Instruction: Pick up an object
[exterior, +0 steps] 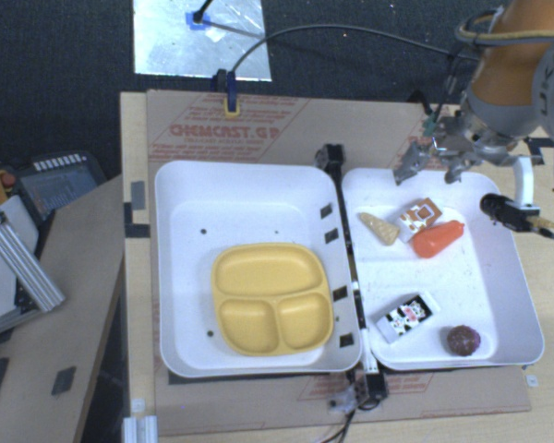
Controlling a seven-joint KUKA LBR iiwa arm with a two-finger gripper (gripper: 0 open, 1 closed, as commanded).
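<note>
— Claw [434, 166]?
— Fingers spread, nothing between them; above right bin's [508, 275] far rim.
— Objects?
— Carrot [438, 238], small box [417, 215], cow-print card [406, 317], brown ball [463, 340] inside; yellow tray [270, 297] in left bin [180, 247].

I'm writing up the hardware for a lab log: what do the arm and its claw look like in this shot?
The arm is grey, with a rounded orange section above the wrist. A thin dark cable runs in to it from the upper left, across the cardboard. The claw is a small grey metal assembly with two short fingers. A white bracket with a black cylindrical part hangs beside it.
</note>
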